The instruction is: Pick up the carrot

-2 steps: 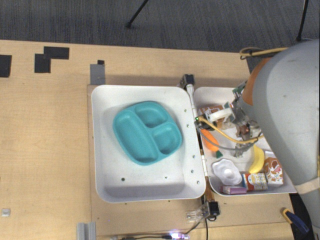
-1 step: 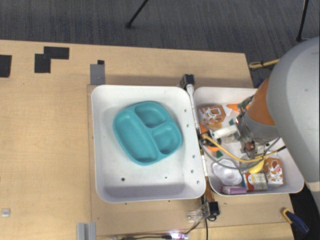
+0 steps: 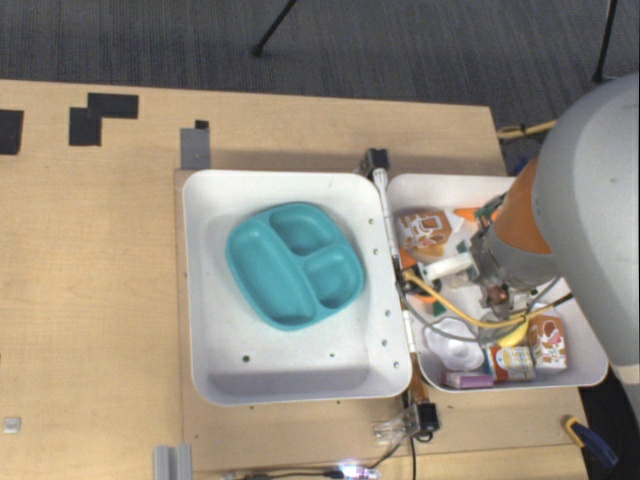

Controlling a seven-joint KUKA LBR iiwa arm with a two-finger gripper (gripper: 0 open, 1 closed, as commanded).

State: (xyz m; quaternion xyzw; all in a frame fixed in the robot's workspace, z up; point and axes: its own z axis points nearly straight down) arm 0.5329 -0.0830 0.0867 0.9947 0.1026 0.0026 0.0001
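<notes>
Over the right bin (image 3: 592,372) the gripper (image 3: 497,298) hangs low among clutter, and I cannot tell how it is set or whether it has anything. What I take for the carrot (image 3: 467,212) lies at the bin's far side, just beside the arm (image 3: 590,178), apparently not yet lifted, so the pick seems undone. So little of it shows that its long axis and pointing cannot be judged.

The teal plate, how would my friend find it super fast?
Look at the left white bin of the two on the wooden bench. The teal plastic plate lies in its middle. It is the only teal thing, and it has three compartments.
</notes>
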